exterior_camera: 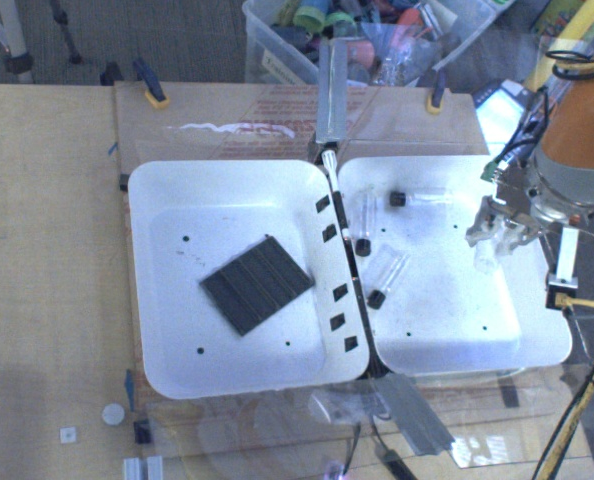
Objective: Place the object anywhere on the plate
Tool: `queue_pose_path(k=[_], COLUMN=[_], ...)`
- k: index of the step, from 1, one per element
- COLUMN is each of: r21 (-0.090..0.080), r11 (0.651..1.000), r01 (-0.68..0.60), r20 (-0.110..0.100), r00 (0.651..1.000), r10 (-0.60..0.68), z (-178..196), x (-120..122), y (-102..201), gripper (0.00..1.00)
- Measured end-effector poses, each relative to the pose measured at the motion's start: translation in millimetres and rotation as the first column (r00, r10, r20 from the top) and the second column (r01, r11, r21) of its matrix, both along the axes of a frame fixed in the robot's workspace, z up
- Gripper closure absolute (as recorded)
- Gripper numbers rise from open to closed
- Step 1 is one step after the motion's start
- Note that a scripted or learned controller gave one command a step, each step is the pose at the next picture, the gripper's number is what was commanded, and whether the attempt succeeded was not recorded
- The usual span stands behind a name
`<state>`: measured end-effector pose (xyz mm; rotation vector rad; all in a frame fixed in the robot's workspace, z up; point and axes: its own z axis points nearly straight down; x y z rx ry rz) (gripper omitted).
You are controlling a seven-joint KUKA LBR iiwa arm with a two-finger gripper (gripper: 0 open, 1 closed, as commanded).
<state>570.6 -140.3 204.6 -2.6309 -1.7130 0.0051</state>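
Observation:
A dark grey ribbed plate (256, 284) lies flat and turned at an angle in the middle of the left bin (167, 368). Three clear tubes with black caps lie in the right bin (537, 343): one (424, 199) near the back, one (363, 218) against the divider, one (387, 270) slanting beside the divider. My gripper (489, 240) hangs over the right part of the right bin, well away from the tubes and far from the plate. Its tips are pale and blend into the white floor.
A ridge with black clips (335, 268) separates the two bins. A clear tub of coloured toys (377, 18) stands behind the bench. Cables (567, 408) hang along the right side near the arm (575, 128).

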Motion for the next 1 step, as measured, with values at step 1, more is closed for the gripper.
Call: queue_pose_path(k=[1], r21=[0.001], r11=[0.998], r01=[-0.066], r20=[0.002], r00=[0.998], r10=[0.066], z=[-20.9], x=[55.1], y=[76.1], gripper=[1.00])
